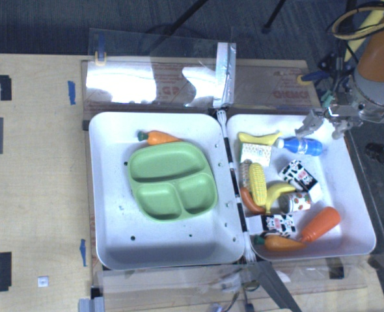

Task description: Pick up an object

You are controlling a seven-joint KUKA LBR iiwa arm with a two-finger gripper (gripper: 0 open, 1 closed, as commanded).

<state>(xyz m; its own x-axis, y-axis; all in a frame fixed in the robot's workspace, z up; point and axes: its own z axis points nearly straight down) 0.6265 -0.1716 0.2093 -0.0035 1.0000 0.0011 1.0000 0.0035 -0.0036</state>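
**Two bins, hand poised over the right one's far corner**

On the wooden tabletop [36, 194] the left bin [107, 239] holds a green divided tray [172, 179], with an orange carrot [158, 137] lying just beyond its far edge.

The right bin [358, 220] is crowded. Along its left side sit a yellow banana [258, 137], a white card [256, 153] and a corn cob [258, 182], with a yellow piece [280, 190] beside the cob. Further right lie a blue-and-white bottle [302, 147], a black-and-white patterned block [299, 175] and a second patterned block [280, 224] near the front. An orange carrot-shaped toy [320, 223] lies slanted at the front right, and a smaller orange piece [282, 242] rests by the front wall.

The hand [322, 123] hangs above the right bin's far right corner, just beyond the bottle. Its two fingers stand spread apart with nothing between them.
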